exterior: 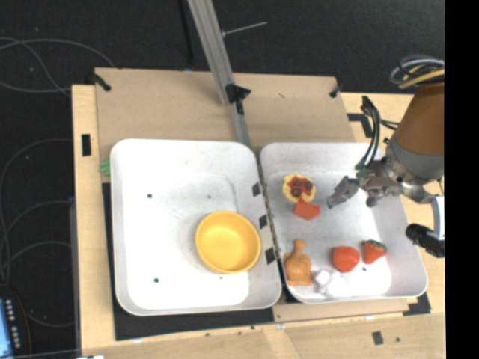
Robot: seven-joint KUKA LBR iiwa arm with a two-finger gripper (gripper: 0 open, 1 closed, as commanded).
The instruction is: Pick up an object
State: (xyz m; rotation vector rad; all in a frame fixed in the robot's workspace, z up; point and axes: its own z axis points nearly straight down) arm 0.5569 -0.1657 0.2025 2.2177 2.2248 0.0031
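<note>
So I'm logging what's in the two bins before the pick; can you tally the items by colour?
Yellow: 2, the bowl in the left bin and a yellow piece with red spots in the right bin
Red: 3, a block, a tomato-like piece, a strawberry
Orange-tan: 1, a drumstick shape
White: 1, a small lump
Total: 7

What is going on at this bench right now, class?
A robot arm reaches in over the right bin, its end effector hovering near a small red block and a yellow tart. It holds nothing. A tomato, a strawberry and an orange figure lie nearer the front. The left bin holds a yellow bowl.
</note>
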